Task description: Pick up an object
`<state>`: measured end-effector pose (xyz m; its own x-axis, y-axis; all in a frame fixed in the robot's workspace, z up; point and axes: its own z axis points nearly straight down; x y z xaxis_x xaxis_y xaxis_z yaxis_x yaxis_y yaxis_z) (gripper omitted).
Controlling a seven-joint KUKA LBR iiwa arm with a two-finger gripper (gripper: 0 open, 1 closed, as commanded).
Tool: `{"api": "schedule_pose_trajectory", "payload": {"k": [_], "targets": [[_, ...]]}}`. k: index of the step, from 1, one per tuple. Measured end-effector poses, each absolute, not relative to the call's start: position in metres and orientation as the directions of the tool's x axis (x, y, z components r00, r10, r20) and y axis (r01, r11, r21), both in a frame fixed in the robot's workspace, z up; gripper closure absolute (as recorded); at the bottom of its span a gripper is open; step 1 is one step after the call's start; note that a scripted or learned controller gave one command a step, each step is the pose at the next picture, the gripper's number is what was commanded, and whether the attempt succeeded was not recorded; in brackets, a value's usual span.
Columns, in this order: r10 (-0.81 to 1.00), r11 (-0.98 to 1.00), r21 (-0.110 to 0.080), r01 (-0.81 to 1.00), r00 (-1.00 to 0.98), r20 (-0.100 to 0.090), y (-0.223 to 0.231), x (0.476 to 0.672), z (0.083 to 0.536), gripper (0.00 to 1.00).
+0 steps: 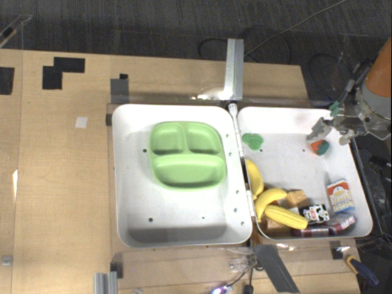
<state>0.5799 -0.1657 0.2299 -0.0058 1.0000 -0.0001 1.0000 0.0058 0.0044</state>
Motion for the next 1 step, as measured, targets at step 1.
{"api": "schedule_pose_trajectory", "payload": {"k": [1], "targets": [[0.993,-0.115,0.005,0.993,0.115,0.0,-0.205,0.6315,0.1359,0.0]]}}
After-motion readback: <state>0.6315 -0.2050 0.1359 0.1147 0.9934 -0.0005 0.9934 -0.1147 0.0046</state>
